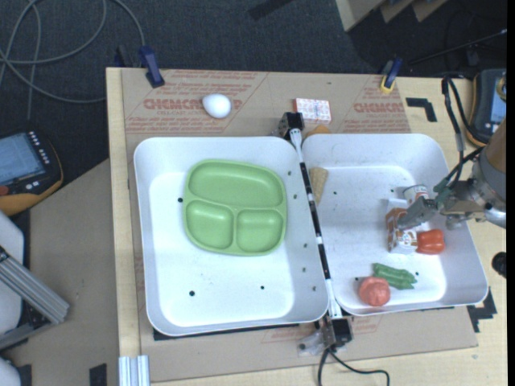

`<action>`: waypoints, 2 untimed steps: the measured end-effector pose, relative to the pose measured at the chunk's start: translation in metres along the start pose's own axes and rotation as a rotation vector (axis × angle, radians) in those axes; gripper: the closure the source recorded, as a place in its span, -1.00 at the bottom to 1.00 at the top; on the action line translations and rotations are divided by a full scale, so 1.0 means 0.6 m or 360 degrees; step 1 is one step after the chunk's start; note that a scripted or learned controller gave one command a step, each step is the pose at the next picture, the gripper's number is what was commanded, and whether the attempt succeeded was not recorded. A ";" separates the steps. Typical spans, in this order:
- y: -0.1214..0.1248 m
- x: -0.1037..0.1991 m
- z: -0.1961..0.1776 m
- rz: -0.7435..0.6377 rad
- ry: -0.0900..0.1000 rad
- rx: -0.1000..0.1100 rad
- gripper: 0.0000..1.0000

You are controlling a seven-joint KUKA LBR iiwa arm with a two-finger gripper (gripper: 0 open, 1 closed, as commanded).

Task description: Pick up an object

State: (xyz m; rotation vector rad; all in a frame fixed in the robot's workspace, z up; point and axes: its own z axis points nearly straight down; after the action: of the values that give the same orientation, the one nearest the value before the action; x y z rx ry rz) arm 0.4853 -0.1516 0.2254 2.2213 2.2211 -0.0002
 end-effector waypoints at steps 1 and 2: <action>0.079 -0.069 0.142 0.0001 0.0000 0.0003 -1.00; 0.080 -0.036 0.236 -0.0001 0.0002 0.0003 -1.00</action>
State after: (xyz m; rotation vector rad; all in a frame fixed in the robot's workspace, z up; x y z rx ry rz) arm 0.5335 -0.1734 0.0841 2.2227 2.2234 -0.0009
